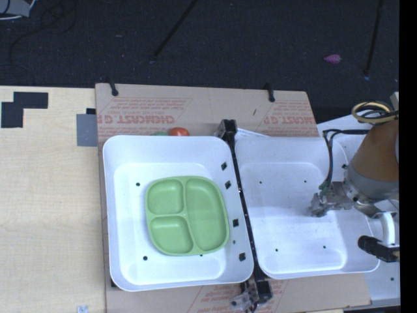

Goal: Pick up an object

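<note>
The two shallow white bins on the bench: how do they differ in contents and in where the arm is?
The left shallow white bin holds a light green divided plastic plate, lying flat near its middle; the right shallow white bin holds no such plate. The end effector of the grey arm sits low over the right bin's right side, away from the left bin. Both bins are white, shallow, round-cornered and similar in size, set side by side.
</note>
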Robot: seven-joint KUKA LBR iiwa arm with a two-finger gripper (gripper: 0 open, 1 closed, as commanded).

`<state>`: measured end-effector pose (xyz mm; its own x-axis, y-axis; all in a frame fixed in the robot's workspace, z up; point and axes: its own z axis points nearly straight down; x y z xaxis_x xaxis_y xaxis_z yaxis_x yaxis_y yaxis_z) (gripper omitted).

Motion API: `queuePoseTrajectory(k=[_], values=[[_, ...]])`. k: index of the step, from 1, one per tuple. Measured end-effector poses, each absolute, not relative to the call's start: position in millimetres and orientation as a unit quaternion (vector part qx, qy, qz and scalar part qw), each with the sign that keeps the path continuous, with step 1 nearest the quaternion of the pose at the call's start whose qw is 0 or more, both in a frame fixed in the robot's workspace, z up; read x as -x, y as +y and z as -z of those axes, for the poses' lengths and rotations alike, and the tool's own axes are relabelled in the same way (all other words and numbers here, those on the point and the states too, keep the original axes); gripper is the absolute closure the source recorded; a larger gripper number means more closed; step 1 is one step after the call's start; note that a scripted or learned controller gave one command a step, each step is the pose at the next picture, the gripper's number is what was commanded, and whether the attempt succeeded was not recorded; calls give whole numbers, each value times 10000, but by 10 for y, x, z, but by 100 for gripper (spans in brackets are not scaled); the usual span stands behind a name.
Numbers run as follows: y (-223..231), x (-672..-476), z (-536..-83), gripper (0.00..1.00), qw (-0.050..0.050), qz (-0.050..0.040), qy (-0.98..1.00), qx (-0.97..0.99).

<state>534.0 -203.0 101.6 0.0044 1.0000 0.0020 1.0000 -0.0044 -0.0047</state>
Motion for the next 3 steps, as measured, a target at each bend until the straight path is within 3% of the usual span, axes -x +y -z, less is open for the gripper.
queuePoseTrajectory(k=[2,3], values=[[-2052,-5366,-1863,100,-10,5,-7073,7069],[-2039,-5474,-2407,100,-15,6,-7076,7066]])
